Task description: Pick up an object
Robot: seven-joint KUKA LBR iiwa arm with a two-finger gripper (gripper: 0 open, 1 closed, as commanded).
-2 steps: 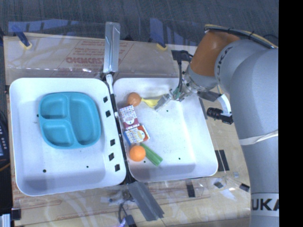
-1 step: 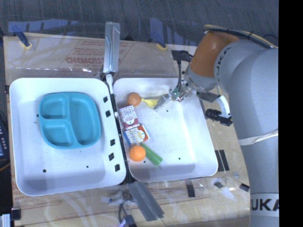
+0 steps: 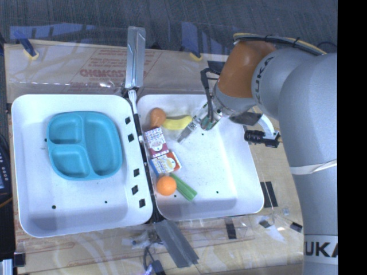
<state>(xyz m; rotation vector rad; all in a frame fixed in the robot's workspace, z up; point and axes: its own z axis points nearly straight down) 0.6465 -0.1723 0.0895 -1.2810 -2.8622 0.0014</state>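
From my station I see the claw (image 3: 192, 128) low in the right bin (image 3: 229, 176), its tips just beside the banana (image 3: 177, 122). The fingers look slightly parted, grasping nothing, though the view is poor. Nearby lie a brown fruit (image 3: 157, 117), a carton (image 3: 159, 151), and an orange (image 3: 166, 185). A blue tray (image 3: 84, 145) occupies the left bin (image 3: 34, 199).

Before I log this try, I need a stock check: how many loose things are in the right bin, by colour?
Orange, round: 2
Yellow banana: 1
Green stick: 1
Red-and-white cartons: 2
Total: 6
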